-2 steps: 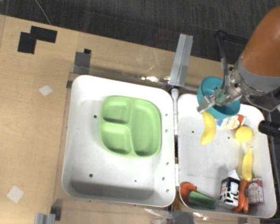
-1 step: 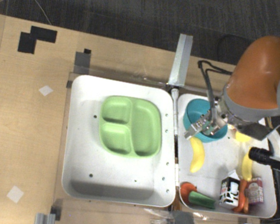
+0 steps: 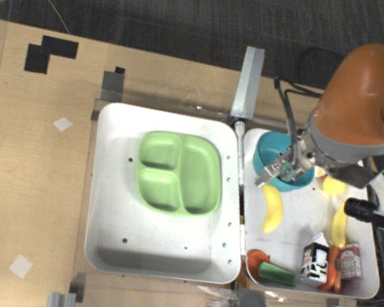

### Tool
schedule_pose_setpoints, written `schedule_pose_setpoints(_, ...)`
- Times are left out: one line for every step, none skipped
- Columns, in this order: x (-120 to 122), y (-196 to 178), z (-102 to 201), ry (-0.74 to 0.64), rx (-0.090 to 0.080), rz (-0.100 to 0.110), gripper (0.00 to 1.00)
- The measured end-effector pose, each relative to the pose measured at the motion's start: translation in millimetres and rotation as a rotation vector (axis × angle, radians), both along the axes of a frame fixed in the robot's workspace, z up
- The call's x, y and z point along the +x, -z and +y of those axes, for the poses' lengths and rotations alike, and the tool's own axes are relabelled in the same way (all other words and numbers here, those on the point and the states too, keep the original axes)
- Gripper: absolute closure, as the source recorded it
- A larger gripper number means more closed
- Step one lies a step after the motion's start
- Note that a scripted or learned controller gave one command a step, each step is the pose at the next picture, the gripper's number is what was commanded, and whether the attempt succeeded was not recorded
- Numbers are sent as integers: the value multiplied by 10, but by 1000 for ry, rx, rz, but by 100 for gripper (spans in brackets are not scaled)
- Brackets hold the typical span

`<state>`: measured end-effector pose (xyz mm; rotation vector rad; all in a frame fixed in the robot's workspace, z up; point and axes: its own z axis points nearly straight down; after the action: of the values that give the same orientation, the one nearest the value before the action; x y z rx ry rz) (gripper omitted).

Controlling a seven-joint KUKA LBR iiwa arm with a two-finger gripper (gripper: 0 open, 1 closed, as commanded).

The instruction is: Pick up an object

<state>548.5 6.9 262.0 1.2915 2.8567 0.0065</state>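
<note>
- Here the gripper (image 3: 285, 170) hangs over the near rim of the teal bowl (image 3: 273, 155), which sits in the far left corner of the right bin (image 3: 366, 289).
- Whether the gripper is released or clenched cannot be told from this view; nothing is seen held in it.
- A yellow banana (image 3: 273, 209) lies just in front of the teal bowl, on the bin floor, close below the gripper.
- A second yellow piece (image 3: 334, 186) lies to the right of the bowl, partly under the arm (image 3: 363, 97).
- Another yellow item (image 3: 338, 227) sits further right of the bowl, toward the bin's right side.
- Well in front of the bowl, along the near wall, lie a green and orange-red toy vegetable (image 3: 269, 268), a black and white carton (image 3: 315, 263), an orange carrot-like piece (image 3: 332, 274) and a small reddish packet (image 3: 350, 261).
- Left of the bowl, across the divider, the left bin (image 3: 102, 243) holds a green divided plate (image 3: 177, 172).
- Both bins rest on the wooden desk (image 3: 23, 173).
</note>
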Motion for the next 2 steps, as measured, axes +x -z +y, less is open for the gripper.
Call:
schedule_pose_setpoints(378, 438, 513, -27, 0, 10, 100)
schedule_pose_setpoints(-233, 220, 356, 141, 1, 4, 100)
